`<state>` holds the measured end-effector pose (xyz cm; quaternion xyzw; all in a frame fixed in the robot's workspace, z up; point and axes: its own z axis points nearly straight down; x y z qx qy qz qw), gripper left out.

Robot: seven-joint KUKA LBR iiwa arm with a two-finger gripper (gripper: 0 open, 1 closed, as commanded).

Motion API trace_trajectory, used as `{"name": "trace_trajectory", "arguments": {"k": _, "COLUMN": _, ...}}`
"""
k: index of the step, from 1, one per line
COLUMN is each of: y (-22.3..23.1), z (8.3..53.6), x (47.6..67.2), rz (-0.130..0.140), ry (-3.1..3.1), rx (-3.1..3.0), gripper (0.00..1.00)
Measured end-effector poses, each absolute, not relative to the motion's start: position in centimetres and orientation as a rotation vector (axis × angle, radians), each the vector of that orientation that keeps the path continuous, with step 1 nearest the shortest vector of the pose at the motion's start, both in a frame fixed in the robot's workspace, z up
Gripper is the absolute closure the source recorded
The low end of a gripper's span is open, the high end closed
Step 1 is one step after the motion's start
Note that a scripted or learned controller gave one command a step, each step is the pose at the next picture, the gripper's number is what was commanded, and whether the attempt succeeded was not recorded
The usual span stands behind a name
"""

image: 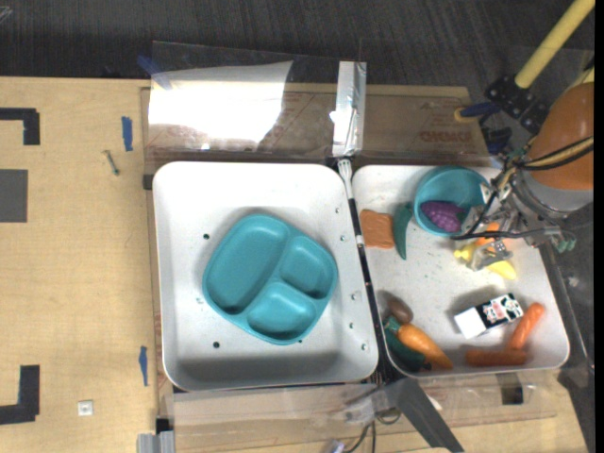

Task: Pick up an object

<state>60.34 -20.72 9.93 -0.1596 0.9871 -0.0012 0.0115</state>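
Nothing looked lifted yet: the pincer hung at the frame's right over the small yellow toy beside the teal plastic bowl; its opening I could not tell.

Light wood worktop, black square markings along its 9 o'clock edge, small blue tape bits near the bins. Two shallow white bins directly on it, touching side by side: left bin toward centre, right bin at 3 o'clock. Clear plastic sheet lies at 12 o'clock, just behind the left bin.
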Motion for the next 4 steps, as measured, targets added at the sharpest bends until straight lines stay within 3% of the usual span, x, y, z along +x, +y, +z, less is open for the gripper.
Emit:
{"name": "trace_trajectory", "arguments": {"k": 1, "y": -13.3, "z": 17.9, "x": 61.3, "rz": 0.000, "ry": 3.108, "rx": -0.349, "gripper": 1.00}}
{"name": "trace_trajectory", "arguments": {"k": 2, "y": -5.2, "z": 24.5, "x": 64.9, "rz": 0.003, "ry": 3.118, "rx": -0.267, "gripper": 1.00}}
{"name": "trace_trajectory", "arguments": {"k": 4, "y": -5.2, "z": 26.3, "x": 65.3, "rz": 0.004, "ry": 3.108, "rx": -0.258, "gripper": 1.00}}
